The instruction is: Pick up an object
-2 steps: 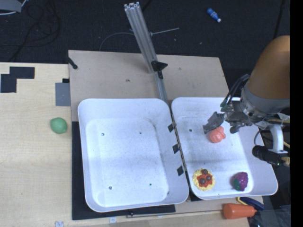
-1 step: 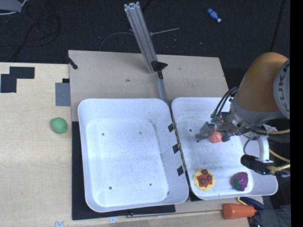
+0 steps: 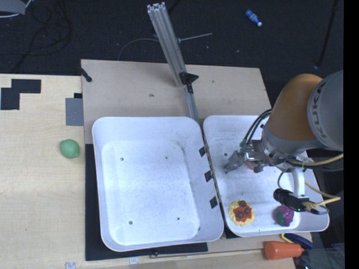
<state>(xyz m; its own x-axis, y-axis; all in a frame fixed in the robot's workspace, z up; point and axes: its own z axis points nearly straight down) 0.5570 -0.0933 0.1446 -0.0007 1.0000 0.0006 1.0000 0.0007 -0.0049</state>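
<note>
My gripper (image 3: pixel 244 162) hangs low over the middle of the right bin (image 3: pixel 224 129), with the grey and orange arm reaching in from the right. A round yellow toy with red pieces on top (image 3: pixel 241 212) lies near that bin's front edge, well in front of the gripper. To its right, in the bin's front right corner, sits a purple object (image 3: pixel 284 216). I see nothing between the gripper and the bin floor beneath it.
The left bin (image 3: pixel 106 129) stands beside the right one, joined by black clips. A green ball (image 3: pixel 69 148) rests on the wooden bench at far left. An orange object (image 3: pixel 283 249) lies outside the right bin's front edge. A metal rail (image 3: pixel 170 43) slants behind the bins.
</note>
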